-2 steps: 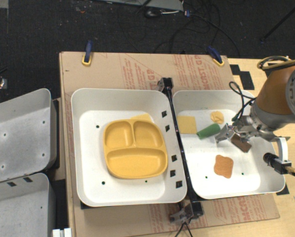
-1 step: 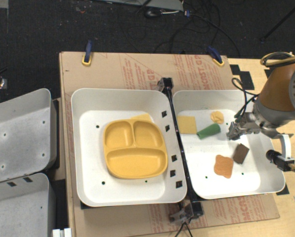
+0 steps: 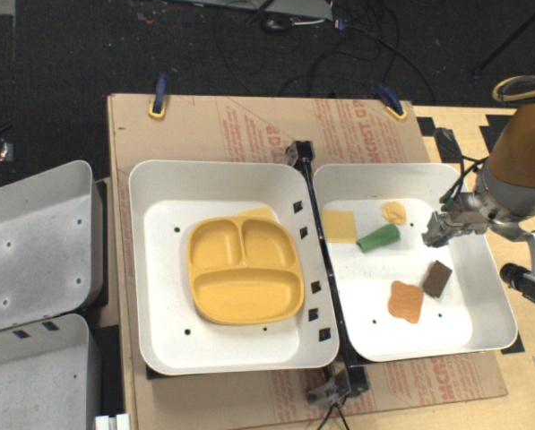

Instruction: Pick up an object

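The right bin (image 3: 446, 330) holds several small objects: a pale yellow square (image 3: 339, 226), a green cylinder (image 3: 377, 237), a small yellow lump (image 3: 393, 211), an orange flat piece (image 3: 406, 301) and a dark brown block (image 3: 436, 279). My gripper (image 3: 435, 229) hangs over the right side of this bin, to the right of the green cylinder and above the brown block. Nothing shows between its fingers.
The left bin (image 3: 159, 330) holds a yellow divided tray (image 3: 245, 270). A black divider (image 3: 317, 249) runs between the bins. Two white bin lids (image 3: 34, 240) lie off the bench at the left. Clamps (image 3: 159, 97) hold the cardboard at the back.
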